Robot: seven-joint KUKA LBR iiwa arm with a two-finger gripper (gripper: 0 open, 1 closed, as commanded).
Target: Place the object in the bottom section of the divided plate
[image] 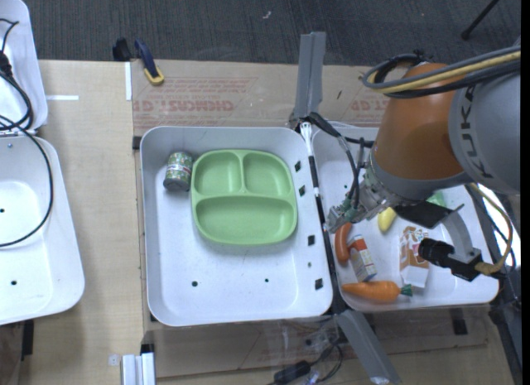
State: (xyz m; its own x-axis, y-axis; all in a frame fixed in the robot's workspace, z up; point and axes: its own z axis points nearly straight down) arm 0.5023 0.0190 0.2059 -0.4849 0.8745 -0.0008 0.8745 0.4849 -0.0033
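Hidden beneath the grey arm's orange band (418, 122): the jaws (358, 207), state impossible to tell. Partly covered too, a small yellow piece (386, 219) at 5 o'clock of them. Unreadable print on the white carton (414, 255) (too blurred). Left bin (240, 292): light-green divided plastic plate (244, 197), bottom section bare; patterned can (177, 170) at its 9 o'clock.

Bench (91, 201) w/ two white bins (240, 280)

arm (431, 127) body covers much of right bin (464, 292), gripper hidden under it; small items by its wrist too cluttered to identify.
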